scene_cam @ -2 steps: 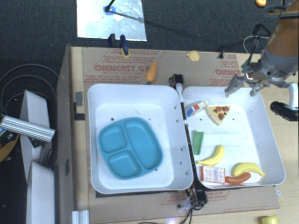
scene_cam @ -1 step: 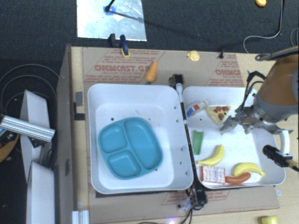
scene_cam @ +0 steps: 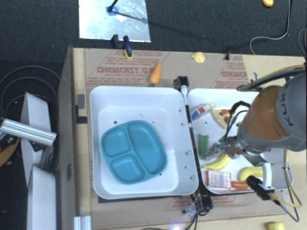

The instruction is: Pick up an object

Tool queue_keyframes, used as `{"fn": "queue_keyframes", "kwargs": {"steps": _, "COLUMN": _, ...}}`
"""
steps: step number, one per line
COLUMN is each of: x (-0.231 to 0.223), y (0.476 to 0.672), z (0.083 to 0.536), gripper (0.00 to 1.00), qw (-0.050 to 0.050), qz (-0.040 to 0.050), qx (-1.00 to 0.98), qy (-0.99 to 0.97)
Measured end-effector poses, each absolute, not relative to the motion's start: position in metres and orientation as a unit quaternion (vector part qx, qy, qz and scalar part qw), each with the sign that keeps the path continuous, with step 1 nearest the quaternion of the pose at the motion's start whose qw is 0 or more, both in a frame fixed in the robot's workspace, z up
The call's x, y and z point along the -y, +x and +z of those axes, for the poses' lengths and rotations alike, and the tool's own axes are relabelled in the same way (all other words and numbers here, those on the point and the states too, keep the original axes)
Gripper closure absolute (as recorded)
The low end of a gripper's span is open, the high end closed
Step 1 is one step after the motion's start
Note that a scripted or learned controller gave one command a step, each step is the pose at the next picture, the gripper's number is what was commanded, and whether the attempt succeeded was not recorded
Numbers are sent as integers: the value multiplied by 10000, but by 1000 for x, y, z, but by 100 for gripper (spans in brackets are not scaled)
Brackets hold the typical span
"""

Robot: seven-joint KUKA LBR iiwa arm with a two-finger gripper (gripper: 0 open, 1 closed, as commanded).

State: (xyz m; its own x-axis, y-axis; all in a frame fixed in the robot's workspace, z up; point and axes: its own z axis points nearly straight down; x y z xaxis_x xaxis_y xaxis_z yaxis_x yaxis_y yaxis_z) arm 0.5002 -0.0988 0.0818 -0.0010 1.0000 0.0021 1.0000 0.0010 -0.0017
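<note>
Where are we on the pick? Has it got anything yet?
Done: the arm has reached into the right bin, and the gripper sits low among the items, close to the green object and the banana. In hand: nothing visibly between its fingers; I cannot tell their state. Left: grasp and lift. The left bin holds the blue divided plate.
</note>
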Motion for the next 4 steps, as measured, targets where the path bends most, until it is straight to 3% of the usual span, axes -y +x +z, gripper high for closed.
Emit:
{"fn": "queue_keyframes", "kwargs": {"steps": 1, "x": 171, "y": 547, "z": 195, "gripper": 0, "qw": -89, "qz": -27, "qx": 7062, "qy": -7080}}
{"fn": "queue_keyframes", "kwargs": {"steps": 2, "x": 117, "y": 519, "z": 85, "gripper": 0, "qw": 47, "qz": 13, "qx": 7092, "qy": -7050}}
{"fn": "queue_keyframes", "kwargs": {"steps": 3, "x": 116, "y": 489, "z": 84, "gripper": 0, "qw": 9, "qz": 0, "qx": 7069, "qy": -7073}}
{"fn": "queue_keyframes", "kwargs": {"steps": 4, "x": 88, "y": 487, "z": 84, "gripper": 0, "qw": -2, "qz": -4, "qx": 7088, "qy": -7054}}
